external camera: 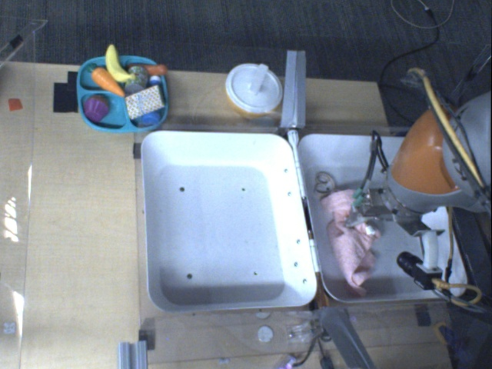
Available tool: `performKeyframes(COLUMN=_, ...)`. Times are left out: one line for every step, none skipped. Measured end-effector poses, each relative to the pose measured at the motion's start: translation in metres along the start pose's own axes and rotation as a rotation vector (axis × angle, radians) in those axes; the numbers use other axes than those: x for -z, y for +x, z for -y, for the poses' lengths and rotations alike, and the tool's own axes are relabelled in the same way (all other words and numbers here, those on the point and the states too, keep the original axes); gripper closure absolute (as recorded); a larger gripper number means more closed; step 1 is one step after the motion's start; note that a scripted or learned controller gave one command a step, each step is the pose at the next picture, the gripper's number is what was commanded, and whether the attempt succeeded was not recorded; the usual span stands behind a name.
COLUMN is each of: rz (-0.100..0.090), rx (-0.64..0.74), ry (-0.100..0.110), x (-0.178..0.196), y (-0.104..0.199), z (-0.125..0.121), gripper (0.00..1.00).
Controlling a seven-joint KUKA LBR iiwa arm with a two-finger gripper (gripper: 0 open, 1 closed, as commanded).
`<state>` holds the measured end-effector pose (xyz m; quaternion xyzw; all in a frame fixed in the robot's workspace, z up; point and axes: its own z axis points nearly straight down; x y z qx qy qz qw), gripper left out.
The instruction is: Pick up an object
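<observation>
orange-banded arm (421, 160) hung highest, nearest the lens, over the right bin. going left to right: a blue tray (117, 94) of toy food and a lidded cup (254, 88) sat on the surface, likely parked as spares, then the left bin (219, 221). in the right bin (338, 156) lay a pink cloth (350, 241), crumpled, soft, folded long. the claw (363, 215) pressed at its upper edge; whether it was pinching i couldn't tell.
</observation>
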<state>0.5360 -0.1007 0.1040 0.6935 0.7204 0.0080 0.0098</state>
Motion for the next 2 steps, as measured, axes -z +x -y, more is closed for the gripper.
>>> performKeyframes(rz=0.001, rx=-0.142, ry=0.008, x=-0.013, y=-0.004, z=-0.041, gripper=1.0)
performKeyframes(rz=-0.003, rx=0.135, ry=0.02, x=0.096, y=0.047, z=-0.113, gripper=1.0)
